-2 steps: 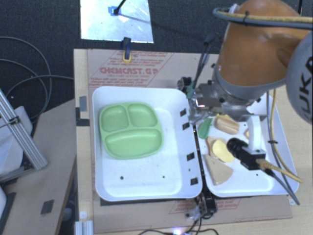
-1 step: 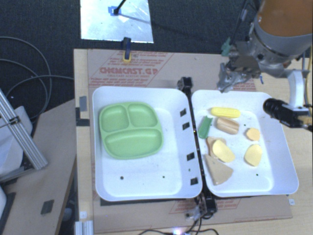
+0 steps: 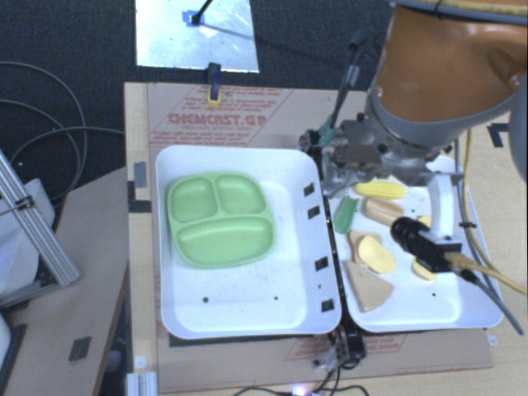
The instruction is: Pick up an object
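The right bin (image 3: 450, 310) holds several toy foods. Among them are a yellow corn cob (image 3: 381, 190), a green pod (image 3: 344, 214), a tan roll (image 3: 382, 211), a pale yellow oval piece (image 3: 376, 255) and a tan wedge (image 3: 369, 288). A small yellow piece (image 3: 425, 270) lies further right. My gripper (image 3: 351, 165) hangs over the bin's back left corner, just behind the corn and the green pod. The big orange and grey wrist covers most of it. In the left bin (image 3: 239, 320) lies a green divided plate (image 3: 220, 219).
Both bins rest on a cardboard sheet (image 3: 223, 119) held at the back by a blue and yellow clamp (image 3: 214, 85). Behind that lies a shiny metal sheet (image 3: 196, 23). An aluminium frame (image 3: 33, 229) and cables stand at the left.
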